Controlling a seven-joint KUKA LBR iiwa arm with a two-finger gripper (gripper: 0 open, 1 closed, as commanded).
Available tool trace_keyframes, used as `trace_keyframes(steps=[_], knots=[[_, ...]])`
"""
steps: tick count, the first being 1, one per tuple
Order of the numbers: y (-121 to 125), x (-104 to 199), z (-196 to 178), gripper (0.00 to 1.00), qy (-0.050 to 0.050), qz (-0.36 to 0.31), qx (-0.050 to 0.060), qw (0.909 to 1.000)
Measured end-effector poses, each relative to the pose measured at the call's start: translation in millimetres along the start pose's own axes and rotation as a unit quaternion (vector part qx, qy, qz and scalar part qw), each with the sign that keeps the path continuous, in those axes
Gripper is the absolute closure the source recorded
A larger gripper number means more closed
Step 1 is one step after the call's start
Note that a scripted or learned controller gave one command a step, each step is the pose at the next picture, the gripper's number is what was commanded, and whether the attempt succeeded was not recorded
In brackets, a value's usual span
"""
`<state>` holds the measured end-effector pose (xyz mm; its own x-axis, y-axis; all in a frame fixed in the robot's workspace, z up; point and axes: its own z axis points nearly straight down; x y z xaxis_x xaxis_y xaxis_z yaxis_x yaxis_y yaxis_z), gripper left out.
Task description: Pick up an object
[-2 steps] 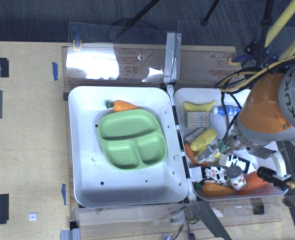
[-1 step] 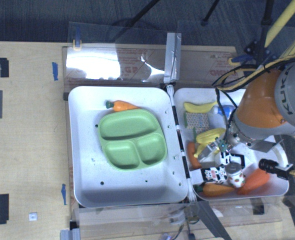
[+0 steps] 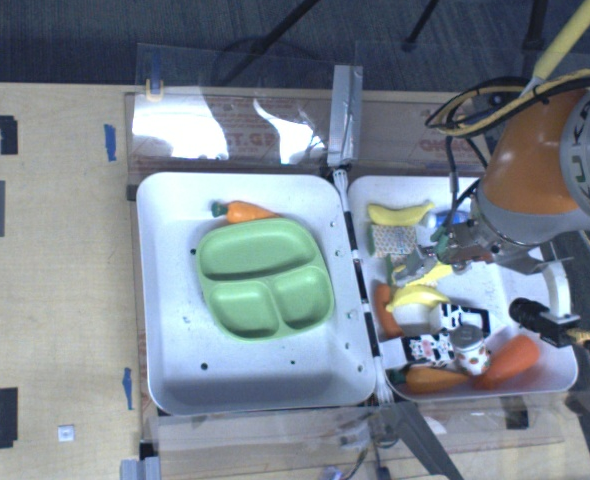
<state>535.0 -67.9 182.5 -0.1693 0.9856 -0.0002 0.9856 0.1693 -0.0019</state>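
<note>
Wooden tabletop, two white bins; the claw (image 3: 427,258) hangs over the cluttered right bin (image 3: 565,368), can't tell its state. I'd drop straight onto the yellow plastic banana (image 3: 418,296) below it.

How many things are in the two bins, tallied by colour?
Green: 1, the divided tray in the left bin.
Orange: 3, the carrot behind the tray, plus two carrots in the right bin.
Yellow: 2, the bananas.
Black-and-white: 2, the small toys.
Total: 8 that I can make out; the gripper hides part of the right bin.
</note>
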Motion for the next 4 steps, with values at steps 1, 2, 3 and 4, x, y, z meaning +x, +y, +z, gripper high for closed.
trace_keyframes(steps=[1,2,3,4], knots=[[30.3,-25.7,67.3,0.00,0.000,-0.076,0.000,0.9971],[18.8,-106.9,48.6,0.00,-0.001,-0.151,-0.001,0.9885],[26.3,-104.8,96.8,0.00,0.000,-0.117,-0.002,0.9931],[28.2,-105.5,87.0,1.00,-0.002,-0.118,-0.003,0.9930]])
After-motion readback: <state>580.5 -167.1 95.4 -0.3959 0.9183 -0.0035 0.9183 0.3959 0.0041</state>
